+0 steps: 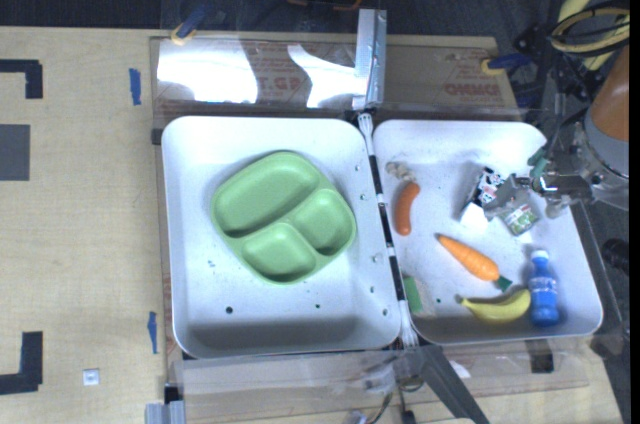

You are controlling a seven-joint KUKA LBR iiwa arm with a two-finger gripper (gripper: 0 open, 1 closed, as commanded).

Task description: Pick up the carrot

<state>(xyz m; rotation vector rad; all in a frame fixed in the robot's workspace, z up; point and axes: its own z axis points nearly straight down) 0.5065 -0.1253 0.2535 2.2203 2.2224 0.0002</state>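
The carrot (468, 256) is orange with a small green top. It lies slantwise in the middle of the right bin (440, 137), its green end pointing to the front right. My gripper (512, 196) hangs over the right part of that bin, up and to the right of the carrot and apart from it. The arm reaches in from the right edge. Nothing of the carrot is under or inside the gripper.
A brown-orange sausage (405, 208) lies left of the carrot. A banana (497, 307) and a blue bottle (543, 288) lie at the front right. The left bin (190, 172) holds a green divided plate (283, 215).
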